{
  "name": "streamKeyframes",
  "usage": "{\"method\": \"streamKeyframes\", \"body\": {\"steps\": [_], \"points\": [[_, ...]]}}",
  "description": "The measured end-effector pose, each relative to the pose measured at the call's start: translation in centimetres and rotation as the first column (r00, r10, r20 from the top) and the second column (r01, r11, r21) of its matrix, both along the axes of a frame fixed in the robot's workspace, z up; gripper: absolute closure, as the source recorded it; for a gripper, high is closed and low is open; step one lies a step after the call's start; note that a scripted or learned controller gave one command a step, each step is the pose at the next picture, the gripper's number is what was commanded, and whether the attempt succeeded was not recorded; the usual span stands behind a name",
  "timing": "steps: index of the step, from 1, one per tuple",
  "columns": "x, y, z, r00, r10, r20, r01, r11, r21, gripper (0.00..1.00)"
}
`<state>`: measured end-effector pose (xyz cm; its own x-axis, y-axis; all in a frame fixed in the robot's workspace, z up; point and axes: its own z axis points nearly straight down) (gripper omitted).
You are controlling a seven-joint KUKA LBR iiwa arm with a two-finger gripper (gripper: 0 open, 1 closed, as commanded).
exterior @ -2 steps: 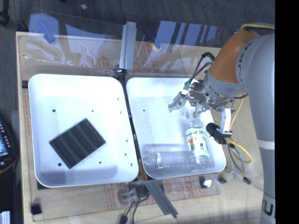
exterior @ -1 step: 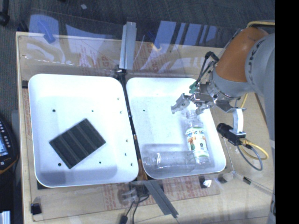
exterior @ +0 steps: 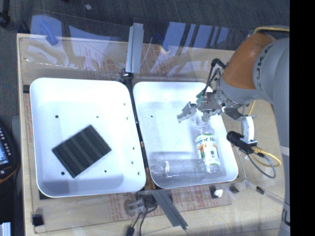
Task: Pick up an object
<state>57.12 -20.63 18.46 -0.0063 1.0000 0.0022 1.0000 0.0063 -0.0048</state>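
In the right bin [exterior: 162,95], a clear bottle with a white, green and orange label [exterior: 208,151] lies near the right wall, its neck pointing to the back. A clear plastic container [exterior: 177,167] lies on its side along the front wall, touching the bottle's base. My gripper [exterior: 196,112] hangs over the bin's back right part, just above the bottle's neck, open with nothing between its fingers. A flat black ribbed pad [exterior: 81,150] lies in the left bin [exterior: 74,90], left of centre and toward the front.
A metal divider post [exterior: 134,48] stands behind the seam between the two bins. The grey arm with its orange band [exterior: 246,63] reaches in over the right bin's back right corner. A yellow cable [exterior: 263,156] loops on the bench right of the bin.
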Motion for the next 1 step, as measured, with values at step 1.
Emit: {"method": "streamKeyframes", "body": {"steps": [1], "points": [[-2.30,-0.29,-2.42,0.999,0.032,0.002,-0.032,0.999,-0.001,0.00]]}}
